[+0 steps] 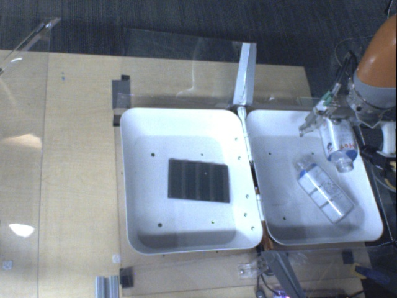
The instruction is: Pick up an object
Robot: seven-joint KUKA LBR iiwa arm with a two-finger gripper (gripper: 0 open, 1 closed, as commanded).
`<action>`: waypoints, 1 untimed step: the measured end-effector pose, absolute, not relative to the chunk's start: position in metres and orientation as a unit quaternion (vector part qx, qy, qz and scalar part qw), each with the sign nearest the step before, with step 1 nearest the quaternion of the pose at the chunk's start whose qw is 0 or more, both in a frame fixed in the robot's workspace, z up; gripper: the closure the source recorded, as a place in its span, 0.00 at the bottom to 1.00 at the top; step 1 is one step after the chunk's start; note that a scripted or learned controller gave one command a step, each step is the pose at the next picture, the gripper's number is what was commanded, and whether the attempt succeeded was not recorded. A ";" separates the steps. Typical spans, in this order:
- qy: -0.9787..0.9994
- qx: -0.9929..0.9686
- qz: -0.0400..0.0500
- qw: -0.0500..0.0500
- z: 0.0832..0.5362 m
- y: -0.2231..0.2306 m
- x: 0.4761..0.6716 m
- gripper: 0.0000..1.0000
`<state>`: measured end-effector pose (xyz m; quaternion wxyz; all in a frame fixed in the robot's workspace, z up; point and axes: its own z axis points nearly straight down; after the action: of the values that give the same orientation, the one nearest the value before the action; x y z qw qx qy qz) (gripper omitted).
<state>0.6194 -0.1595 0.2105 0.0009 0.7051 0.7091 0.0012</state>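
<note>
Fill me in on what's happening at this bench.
A grey arm with an orange band reaches in from the right over the right bin. Its gripper hangs above that bin's far right part, and what looks like a small clear bottle sits at its tip, though a grip cannot be confirmed. A clear plastic bottle lies on its side in the same bin. The left bin holds a dark ridged block.

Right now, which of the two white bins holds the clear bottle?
The right bin, under the claw, holds the clear bottle, lying on its side. The left bin holds a dark ribbed pad.
</note>
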 end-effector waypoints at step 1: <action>0.721 0.693 0.001 0.001 0.141 -0.180 0.573 0.00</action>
<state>0.5726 -0.1804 0.1414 0.0009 0.6933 0.7207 0.0009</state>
